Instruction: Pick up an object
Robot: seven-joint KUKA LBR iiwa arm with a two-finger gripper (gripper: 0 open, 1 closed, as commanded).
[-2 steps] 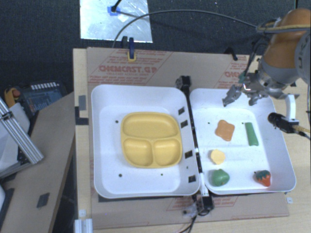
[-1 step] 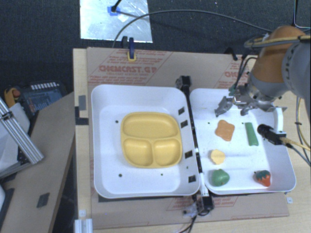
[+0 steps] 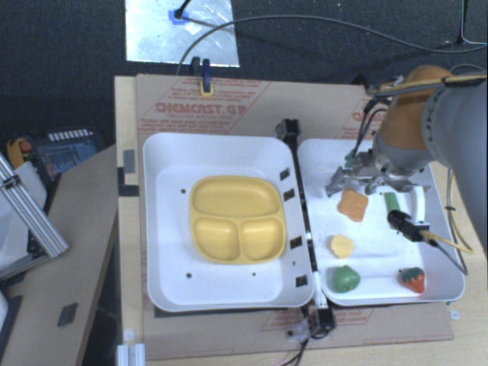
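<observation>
The end effector (image 3: 345,180) is seen low in the right bin (image 3: 438,284), just above an orange piece (image 3: 353,204); how far it is opened cannot be told. Nothing is seen held. On the brown board (image 3: 252,105) beneath the bins, reddish lettering is printed, partly readable as "CHEMCAST".
</observation>
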